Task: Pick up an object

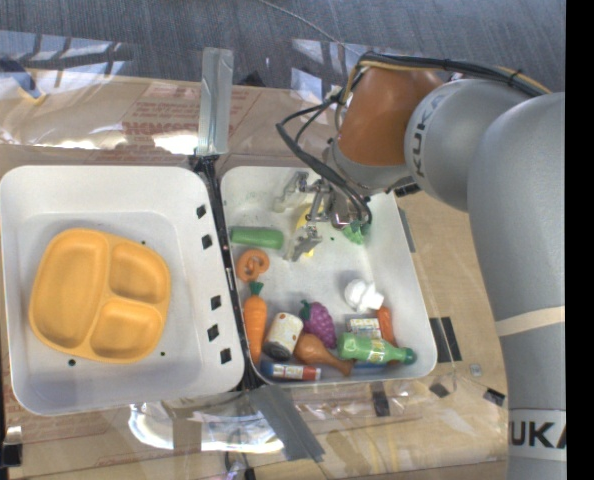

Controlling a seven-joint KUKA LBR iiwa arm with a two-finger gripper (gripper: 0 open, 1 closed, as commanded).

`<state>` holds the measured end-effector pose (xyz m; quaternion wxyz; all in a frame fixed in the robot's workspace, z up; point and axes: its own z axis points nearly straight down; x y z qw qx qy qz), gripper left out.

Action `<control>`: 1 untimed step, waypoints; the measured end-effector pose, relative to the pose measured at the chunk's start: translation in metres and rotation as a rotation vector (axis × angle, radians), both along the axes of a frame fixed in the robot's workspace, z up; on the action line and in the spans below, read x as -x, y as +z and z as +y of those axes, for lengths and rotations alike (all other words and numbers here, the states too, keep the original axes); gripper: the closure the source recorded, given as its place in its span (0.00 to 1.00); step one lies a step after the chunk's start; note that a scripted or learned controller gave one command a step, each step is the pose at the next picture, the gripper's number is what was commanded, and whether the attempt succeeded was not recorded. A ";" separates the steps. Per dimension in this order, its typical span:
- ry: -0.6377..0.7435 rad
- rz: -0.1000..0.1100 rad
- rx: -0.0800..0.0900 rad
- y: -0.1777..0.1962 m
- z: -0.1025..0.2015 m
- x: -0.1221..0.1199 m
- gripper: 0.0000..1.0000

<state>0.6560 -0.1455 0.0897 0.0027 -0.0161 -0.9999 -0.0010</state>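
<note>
My gripper [305, 218] hangs low over the upper part of the right bin [409, 268], its fingers spread apart and open. A small yellow piece [301, 230] lies on the bin floor in the gap between them; it is not held. A small green piece [355, 233] sits just right of the gripper. Left of it are a green cucumber [257, 237] and an orange slice [252, 264]. The bin's lower part holds a carrot [255, 316], purple grapes [320, 320], a drumstick [317, 351], a green bottle [375, 350] and a white piece [362, 294].
The left bin [37, 193] holds a yellow divided plate [99, 295]. The grey arm [497, 168] with its orange band [377, 118] covers the right bin's upper right corner. A dark divider [217, 258] runs between the bins.
</note>
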 end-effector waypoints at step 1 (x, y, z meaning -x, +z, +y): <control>0.005 -0.010 0.003 0.015 0.000 -0.003 1.00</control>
